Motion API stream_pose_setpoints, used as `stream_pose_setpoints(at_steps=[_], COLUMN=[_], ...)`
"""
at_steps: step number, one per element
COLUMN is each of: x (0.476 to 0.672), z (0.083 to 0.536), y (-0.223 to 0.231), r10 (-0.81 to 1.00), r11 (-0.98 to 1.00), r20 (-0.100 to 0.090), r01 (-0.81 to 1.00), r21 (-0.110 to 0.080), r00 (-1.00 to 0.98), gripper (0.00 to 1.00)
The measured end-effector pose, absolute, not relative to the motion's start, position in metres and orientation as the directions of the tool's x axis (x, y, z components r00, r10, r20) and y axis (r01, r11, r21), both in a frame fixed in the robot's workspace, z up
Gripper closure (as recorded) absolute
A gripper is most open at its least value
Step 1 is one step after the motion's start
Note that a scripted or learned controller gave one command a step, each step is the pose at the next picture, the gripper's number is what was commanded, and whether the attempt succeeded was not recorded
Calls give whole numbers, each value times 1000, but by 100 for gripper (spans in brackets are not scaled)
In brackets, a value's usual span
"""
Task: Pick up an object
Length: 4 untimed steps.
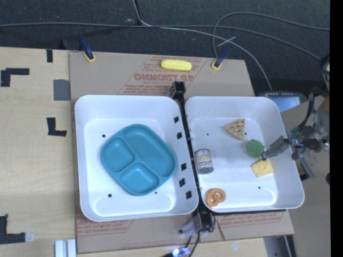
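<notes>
End effector [266,152] sits low at the right bin's [289,194] right wall, tip between the green ball [254,147] and yellow cheese wedge [262,168], touching or nearly so. Can't tell whether it's apart or together. Nothing visibly gripped. Suggest committing to one target: center over the ball, descend straight, avoid nudging the cheese. The can [203,161] and pretzel [215,197] are well clear.

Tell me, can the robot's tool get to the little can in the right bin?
Probably yes. The tool sits near the green ball and yellow block, and the can stands alone by the divider with bare white floor between them.
</notes>
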State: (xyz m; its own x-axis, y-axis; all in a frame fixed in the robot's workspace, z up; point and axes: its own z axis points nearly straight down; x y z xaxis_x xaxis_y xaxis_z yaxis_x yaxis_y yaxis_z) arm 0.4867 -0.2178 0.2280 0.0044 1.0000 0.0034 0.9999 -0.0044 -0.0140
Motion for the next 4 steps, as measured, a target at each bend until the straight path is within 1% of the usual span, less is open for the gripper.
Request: stream_pose_setpoints(at_steps=[1,2,3,4], x=[490,493,489,490], z=[235,174,130,86], y=[-217,-223,-218,-218], r10=[1000,1000,1000,1000], r11=[1,0,1,1], r20=[0,1,1,-2], r01=[1000,1000,1000,1000], r21=[-2,-6,-5,4], r00=[-1,0,-1,-1], gripper=[0,0,0,0])
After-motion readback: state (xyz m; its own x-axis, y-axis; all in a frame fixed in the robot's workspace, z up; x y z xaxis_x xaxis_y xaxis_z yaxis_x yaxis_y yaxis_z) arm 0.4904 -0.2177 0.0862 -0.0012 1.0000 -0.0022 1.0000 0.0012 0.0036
